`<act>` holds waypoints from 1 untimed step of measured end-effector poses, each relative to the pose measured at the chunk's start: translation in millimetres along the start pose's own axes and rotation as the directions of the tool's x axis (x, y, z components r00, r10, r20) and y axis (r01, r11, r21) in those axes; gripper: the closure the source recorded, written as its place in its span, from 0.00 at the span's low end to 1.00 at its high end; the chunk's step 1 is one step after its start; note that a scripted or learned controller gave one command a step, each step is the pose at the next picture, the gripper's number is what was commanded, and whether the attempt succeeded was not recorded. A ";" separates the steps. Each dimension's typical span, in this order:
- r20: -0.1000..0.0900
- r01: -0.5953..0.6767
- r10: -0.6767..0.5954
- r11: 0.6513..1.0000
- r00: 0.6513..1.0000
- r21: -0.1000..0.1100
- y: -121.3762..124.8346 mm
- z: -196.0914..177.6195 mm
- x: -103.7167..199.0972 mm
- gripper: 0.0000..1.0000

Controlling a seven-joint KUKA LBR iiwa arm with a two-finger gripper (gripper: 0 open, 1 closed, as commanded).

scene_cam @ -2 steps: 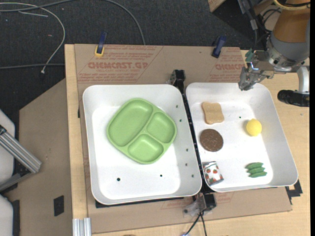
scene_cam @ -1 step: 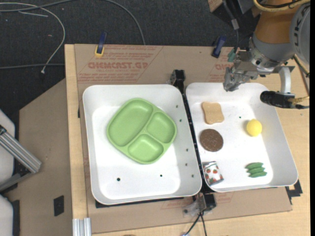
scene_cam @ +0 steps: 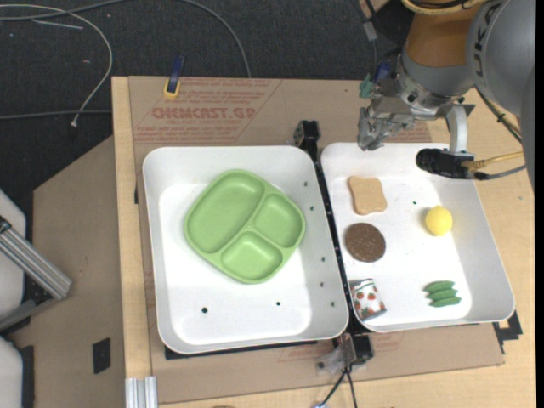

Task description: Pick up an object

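My gripper [scene_cam: 371, 138] hangs over the far left edge of the right bin [scene_cam: 489, 262], its fingertips close together with nothing between them. Just below it in the bin lies a tan slice of toast [scene_cam: 367, 195]. A brown round cookie [scene_cam: 365, 242] sits nearer the front, and a small printed can [scene_cam: 368, 298] lies at the front left corner. A yellow lemon [scene_cam: 439, 220] rests toward the right, and green pea pods [scene_cam: 442, 293] lie at the front right.
The left bin [scene_cam: 170, 296] holds a green divided plate [scene_cam: 245, 226]. A black clamp [scene_cam: 307, 134] sits between the bins at the back. A black fitting [scene_cam: 444, 162] with a cable lies over the right bin's far edge.
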State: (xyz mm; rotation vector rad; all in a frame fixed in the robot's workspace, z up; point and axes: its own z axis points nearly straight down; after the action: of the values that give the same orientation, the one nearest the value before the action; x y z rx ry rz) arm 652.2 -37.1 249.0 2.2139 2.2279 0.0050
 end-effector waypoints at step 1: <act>-0.001 0.001 -0.001 1.000 1.000 0.006 4.0 12.8 61.6 1.00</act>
State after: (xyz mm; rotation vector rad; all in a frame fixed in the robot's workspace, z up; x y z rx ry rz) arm 655.9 24.6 236.3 2.2167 2.2318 0.0001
